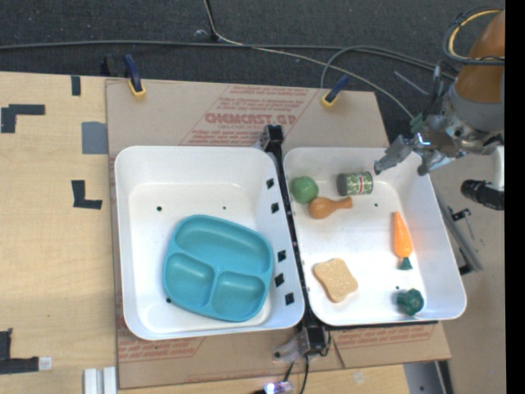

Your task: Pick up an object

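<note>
The right bin (435,220) holds a green round fruit (304,189), a small can lying on its side (356,184), a tan drumstick (328,208), an orange carrot (401,236), a slice of bread (335,279) and a dark green broccoli piece (409,300). My gripper (408,161) hovers over the bin's far right corner, just right of the can. Its fingers are spread open with nothing between them.
The left bin (131,220) contains a blue divided plate (217,268). A black divider with clips (283,220) runs between the bins. Both bins rest on a cardboard sheet (246,113) held by clamps, with cables trailing across the back.
</note>
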You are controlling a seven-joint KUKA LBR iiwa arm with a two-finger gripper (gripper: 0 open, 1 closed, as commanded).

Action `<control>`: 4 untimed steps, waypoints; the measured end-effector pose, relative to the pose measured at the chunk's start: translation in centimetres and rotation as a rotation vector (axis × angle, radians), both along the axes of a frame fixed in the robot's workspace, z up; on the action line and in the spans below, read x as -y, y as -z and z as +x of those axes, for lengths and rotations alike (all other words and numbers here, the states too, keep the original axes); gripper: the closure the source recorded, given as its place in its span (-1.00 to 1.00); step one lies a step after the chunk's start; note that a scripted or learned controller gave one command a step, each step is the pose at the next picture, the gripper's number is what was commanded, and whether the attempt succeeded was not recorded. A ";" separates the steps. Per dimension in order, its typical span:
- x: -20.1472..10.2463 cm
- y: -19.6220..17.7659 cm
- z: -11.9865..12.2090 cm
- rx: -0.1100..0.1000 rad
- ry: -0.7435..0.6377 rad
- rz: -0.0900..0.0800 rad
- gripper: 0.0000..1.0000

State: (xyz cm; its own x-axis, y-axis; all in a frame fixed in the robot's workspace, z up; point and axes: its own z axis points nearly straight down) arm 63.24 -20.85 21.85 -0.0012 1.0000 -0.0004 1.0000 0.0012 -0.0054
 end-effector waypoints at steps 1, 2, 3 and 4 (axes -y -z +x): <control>0.9 5.0 -0.3 -0.001 0.001 -0.001 -1.00; 0.8 11.5 -0.8 -0.001 0.000 0.000 -1.00; 0.8 10.0 -0.6 0.004 -0.001 -0.001 1.00; 1.3 5.5 -0.8 0.009 0.000 -0.001 1.00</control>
